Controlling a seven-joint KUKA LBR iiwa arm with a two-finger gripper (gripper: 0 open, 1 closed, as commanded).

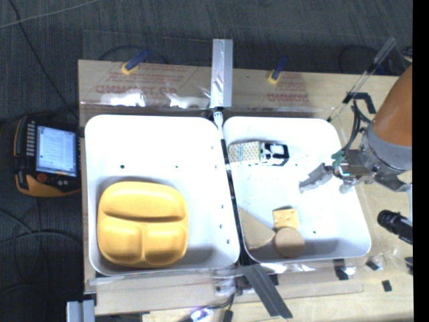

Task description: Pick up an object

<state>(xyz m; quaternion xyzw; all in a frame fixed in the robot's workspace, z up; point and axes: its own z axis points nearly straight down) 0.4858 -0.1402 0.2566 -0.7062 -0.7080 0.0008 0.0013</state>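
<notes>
Down at the bottom of the frame, you have the bench's (315, 79) front edge with some dark brackets and metal strips.

Just above that, in the lower part of the left bin (134, 136), you see a big yellow loaf-shaped foam piece (142, 221) lying flat, filling most of that bin's lower half.

Across the divider, in the lower middle of the right bin (315, 133), a small tan cylinder (289, 241) sits near the front wall. A small tan block (285, 217) rests just above it, touching or nearly so; you cannot tell which from this angle.

Move up to the right side of the frame and you find the gripper (328, 178) hanging over the right bin's right-hand part, well apart from the block and cylinder. Its fingers stand apart, one pointing lower left toward the bin's middle, and nothing sits between them. The arm's orange band (401, 109) shows at the right edge.

Higher in the right bin, near its upper left, a flat patterned packet (258, 153) lies against the back area.

Farther left, off the bench, you see a handheld control pendant (48, 156) with a lit screen on the dark carpet (201, 12).
</notes>
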